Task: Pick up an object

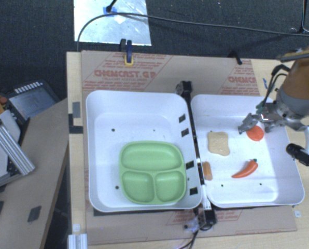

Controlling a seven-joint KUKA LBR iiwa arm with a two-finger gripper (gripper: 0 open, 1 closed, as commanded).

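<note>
The right bin (279,191) holds several toy foods. A red-orange round piece (256,134) lies at its far right, and my gripper (249,124) sits right over its upper left edge, partly covering it. A beige flat piece (218,142) lies near the bin's middle. An orange-red pepper with a green stem (245,169) lies nearer the front. A small brown sausage (207,170) rests against the bin's left wall. The grey arm with its orange band (302,82) comes in from the right.
The left bin (102,118) holds a green divided plate (152,171) at its front. A black divider strip (192,139) runs between the bins. A black bracket (302,154) juts over the right bin's right rim. Cables cross the bench behind the bins.
</note>
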